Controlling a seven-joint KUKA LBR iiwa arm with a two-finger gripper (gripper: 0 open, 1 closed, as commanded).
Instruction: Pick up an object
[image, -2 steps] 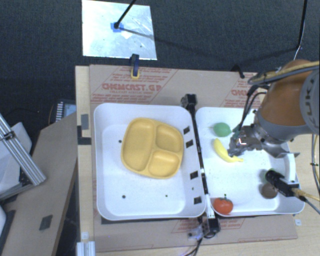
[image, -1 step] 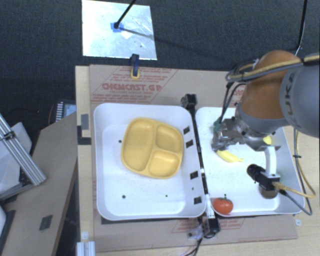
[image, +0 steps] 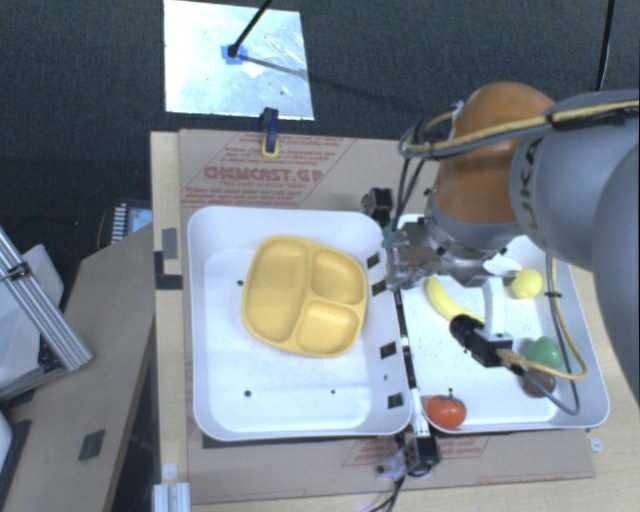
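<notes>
Dark carpet surrounds the cardboard-topped bench (image: 290, 170), which carries two shallow white plastic bins side by side. I read the left bin (image: 215, 400) as the drop side, since it holds just one yellow three-compartment plastic plate (image: 304, 295), lying flat near its centre. The right bin (image: 570, 410) is the supply side: a yellow toy banana (image: 441, 299), a small yellow lemon-like ball (image: 526, 284), a green rounded toy (image: 546, 352) and a red toy tomato (image: 446, 411) lie scattered on its floor, well spaced, which I judge favours single grasps. My grey arm with the orange band (image: 495, 150) leans over that bin's upper left corner. The pincer (image: 402, 262) sits low beside the divider between the bins; I cannot tell whether it is released or clenched. The banana, the nearest candidate, lies just right of the pincer and slightly below it in view, apparently not gripped.
</notes>
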